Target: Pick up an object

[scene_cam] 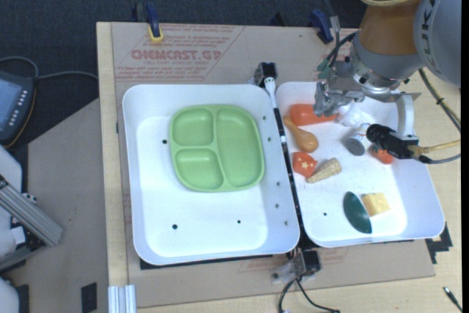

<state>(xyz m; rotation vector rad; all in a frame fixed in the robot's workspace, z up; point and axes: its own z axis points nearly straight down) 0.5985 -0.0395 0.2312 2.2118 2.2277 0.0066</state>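
My gripper (327,105) hangs low over the far left part of the right bin (425,190), just right of an orange-red object (300,113) and touching or nearly touching its edge. Nothing is seen held in it. Close by lie a tan-orange drumstick shape (305,138), a red piece (302,163) and a pale cone (325,170). Toward the near side sit a dark green oval (357,212) and a yellow block (377,204).
A grey disc (355,146), a small red-orange item (382,155) and something white and crumpled (353,116) lie right of the gripper. The left bin (146,179) holds a green divided plate (217,147). A black-and-white divider runs between the bins.
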